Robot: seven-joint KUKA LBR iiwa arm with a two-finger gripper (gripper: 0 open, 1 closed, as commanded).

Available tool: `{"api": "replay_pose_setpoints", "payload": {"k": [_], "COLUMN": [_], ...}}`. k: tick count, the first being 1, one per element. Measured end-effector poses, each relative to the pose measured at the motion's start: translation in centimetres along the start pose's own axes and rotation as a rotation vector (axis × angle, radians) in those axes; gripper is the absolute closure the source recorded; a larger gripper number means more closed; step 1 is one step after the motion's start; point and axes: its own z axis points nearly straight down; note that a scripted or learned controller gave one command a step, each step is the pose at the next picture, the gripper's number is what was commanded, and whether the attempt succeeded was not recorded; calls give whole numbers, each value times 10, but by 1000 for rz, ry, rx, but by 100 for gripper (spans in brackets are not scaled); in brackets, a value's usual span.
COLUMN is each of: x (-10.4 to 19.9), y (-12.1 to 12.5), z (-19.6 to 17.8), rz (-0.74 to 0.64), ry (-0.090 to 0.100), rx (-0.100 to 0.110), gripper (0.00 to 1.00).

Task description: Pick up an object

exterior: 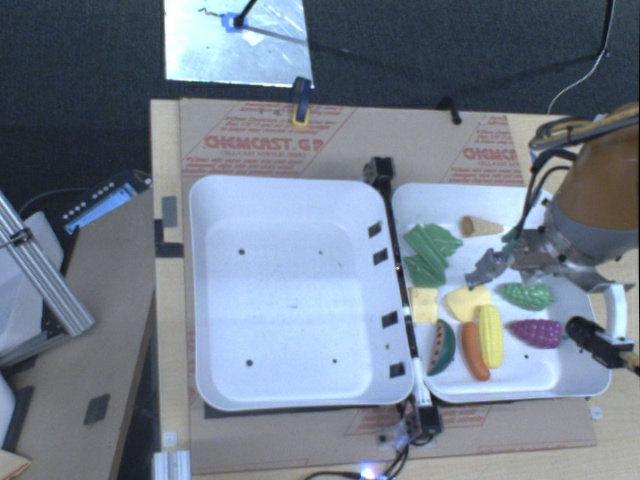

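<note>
From the overhead camera I see the counter (330,133) carrying two white bins side by side. The left bin (290,293) sits in the middle of the frame; the right bin (560,373) sits at the right and holds all the toy food.

In the right bin, a green leafy piece (430,248) lies at its upper left, near the divider between the bins. A small tan cone (481,227) lies near the bin's top edge. A pale yellow block (424,304) sits below the leafy piece, and a watermelon slice (442,347) lies below that, close to the bin's lower left corner. A corn cob (489,334) lies upright in the frame with a carrot (474,352) touching its left side. Another pale yellow piece (464,302) sits just above the corn. A green ridged piece (526,294) lies right of that, and a purple bunch of grapes (536,332) lies below it.

The arm (600,193) reaches in from the right edge of the frame. Its gripper (490,265) hangs over the middle of the right bin, just above the pale yellow piece and between the leafy piece and the green ridged piece. I see nothing between the jaws, and I cannot tell from this angle whether they are apart or together.
</note>
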Motion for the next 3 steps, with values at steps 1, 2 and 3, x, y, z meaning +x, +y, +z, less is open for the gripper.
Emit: {"api": "replay_pose_setpoints", "payload": {"k": [1,2,3], "x": [-6,-6,68], "y": [-38,-34,18], "z": [64,50,12], "rz": [3,0,-10], "ry": [1,-1,2], "rx": [6,-3,-7], "gripper": [0,100,100]}}
